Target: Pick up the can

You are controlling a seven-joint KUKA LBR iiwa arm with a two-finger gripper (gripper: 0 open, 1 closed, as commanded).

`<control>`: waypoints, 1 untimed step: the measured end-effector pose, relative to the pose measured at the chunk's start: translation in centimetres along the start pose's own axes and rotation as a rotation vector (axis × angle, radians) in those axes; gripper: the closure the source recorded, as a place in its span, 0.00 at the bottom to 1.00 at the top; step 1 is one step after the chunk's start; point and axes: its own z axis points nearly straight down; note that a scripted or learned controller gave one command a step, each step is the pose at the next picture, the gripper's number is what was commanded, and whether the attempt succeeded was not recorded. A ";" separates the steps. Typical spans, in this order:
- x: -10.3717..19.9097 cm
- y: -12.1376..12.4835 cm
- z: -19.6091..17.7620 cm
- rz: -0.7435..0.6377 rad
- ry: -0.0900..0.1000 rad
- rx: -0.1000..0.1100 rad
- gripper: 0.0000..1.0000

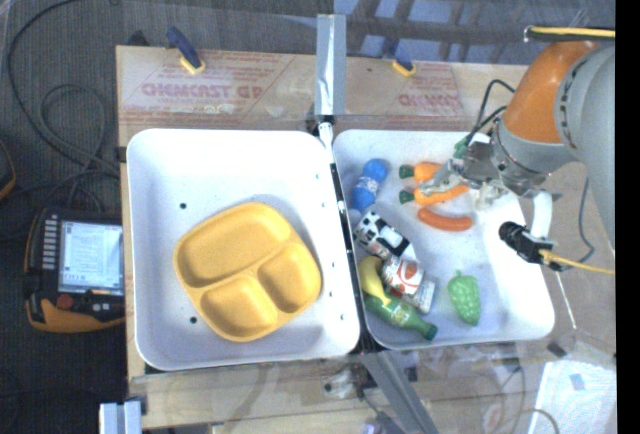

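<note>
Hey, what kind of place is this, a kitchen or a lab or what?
Most likely a robotics lab or test cell, not a kitchen. A robot arm reaches over two white bins clamped to a bench, a handheld control pendant lies on the grey carpet, and toy food is heaped with a can.

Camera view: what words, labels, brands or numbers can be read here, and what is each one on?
No text reads with certainty.
Faint red print on the brown board behind the bins: blurred.
Red-and-white label on the small metal can: too small to read.
Screen of the orange handheld pendant: too small to read.
</note>
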 end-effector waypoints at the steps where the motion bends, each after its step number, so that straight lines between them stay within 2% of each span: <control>1: 3.2 -6.0 0.5 0.084 0.000 0.014 0.00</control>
